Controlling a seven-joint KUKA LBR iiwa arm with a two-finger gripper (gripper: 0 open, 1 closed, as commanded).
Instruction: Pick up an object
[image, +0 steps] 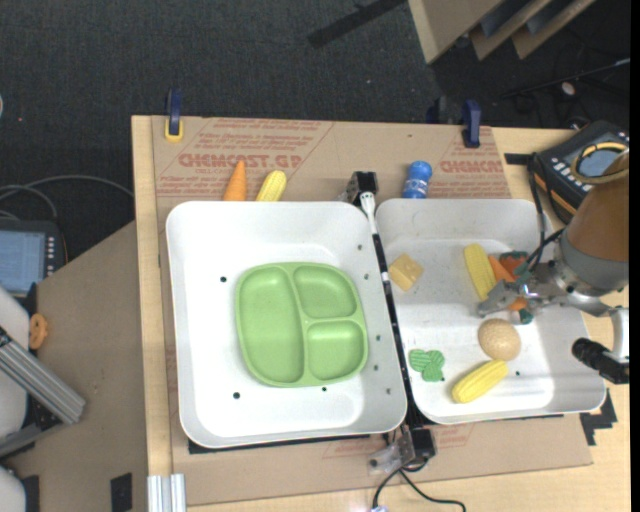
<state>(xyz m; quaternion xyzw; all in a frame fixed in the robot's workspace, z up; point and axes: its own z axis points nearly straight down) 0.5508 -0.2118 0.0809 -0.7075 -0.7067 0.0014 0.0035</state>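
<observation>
Black clip and cable at the bench's lower edge, two white bins above it.

The clip (420, 443) sits at the bottom centre, just below the gap between the bins. The left bin (200, 250) holds a green divided plate (300, 322). In the right bin (440, 215) lie a yellow corn cob (479, 381) at lower right, a green leafy piece (428, 364) beside it, a tan ball (498, 339), a pale cheese-like block (405, 272) and a second yellow cob (478, 268). The gripper (505, 297) reaches in from the frame's right, low over the bin between the second cob and the ball; whether its fingers are spread or closed cannot be told. An orange carrot (234, 181), a yellow piece (271, 185) and a blue bottle (417, 179) rest on the board above the bins.
</observation>
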